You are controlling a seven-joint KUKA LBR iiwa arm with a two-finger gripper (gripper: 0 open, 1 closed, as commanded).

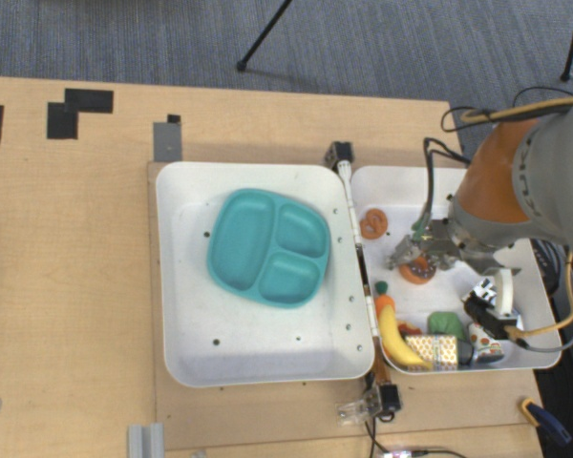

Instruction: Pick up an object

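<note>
I have the pincer (418, 254) low inside the right bin (401, 184), right over a small orange-red round piece (418, 272) that lies just below its tips. From this slanted view I cannot tell how the pincer is set, wide or narrow, and I see nothing clearly held in it, so I judge this to be the reaching step: the pick is not yet made.

To the pincer's left and a little above it sits an orange ring-shaped piece (372, 223), apart from the tips. Further down, toward the bin's near wall, lie a carrot-like piece (385, 305), a banana (397, 337), a green piece (444, 323) and a patterned packet (438, 350), all crowded together. Far to the left, in the other bin (186, 351), is a teal divided plate (267, 246).

My next move calls for centring on the round piece, then lifting straight up to check whether it comes along.
</note>
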